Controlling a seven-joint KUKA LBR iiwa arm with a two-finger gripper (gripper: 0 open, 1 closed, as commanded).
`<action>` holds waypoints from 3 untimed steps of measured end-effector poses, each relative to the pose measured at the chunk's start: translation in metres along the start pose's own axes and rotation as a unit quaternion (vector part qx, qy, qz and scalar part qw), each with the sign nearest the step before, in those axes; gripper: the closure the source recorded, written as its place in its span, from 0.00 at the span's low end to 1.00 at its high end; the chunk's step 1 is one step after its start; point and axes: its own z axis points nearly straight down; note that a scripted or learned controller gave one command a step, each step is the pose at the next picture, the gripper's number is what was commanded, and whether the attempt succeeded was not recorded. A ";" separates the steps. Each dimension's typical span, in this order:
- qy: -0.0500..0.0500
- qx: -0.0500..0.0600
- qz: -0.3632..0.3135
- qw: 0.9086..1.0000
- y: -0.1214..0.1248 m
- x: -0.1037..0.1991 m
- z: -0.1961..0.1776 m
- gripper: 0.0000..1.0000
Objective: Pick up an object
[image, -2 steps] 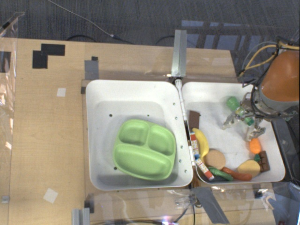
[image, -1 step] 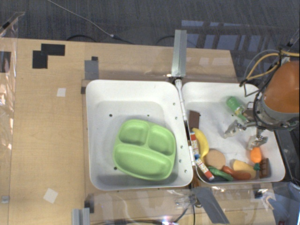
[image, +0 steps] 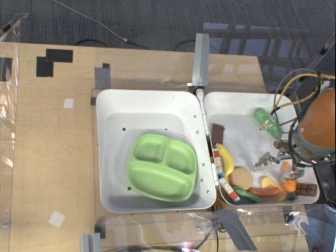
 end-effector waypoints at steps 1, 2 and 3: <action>0.005 -0.007 -0.150 0.989 -0.036 -0.060 0.005 0.00; 0.002 -0.005 -0.160 0.987 -0.024 -0.009 0.002 0.00; 0.006 -0.008 -0.161 0.987 -0.035 -0.046 0.005 0.00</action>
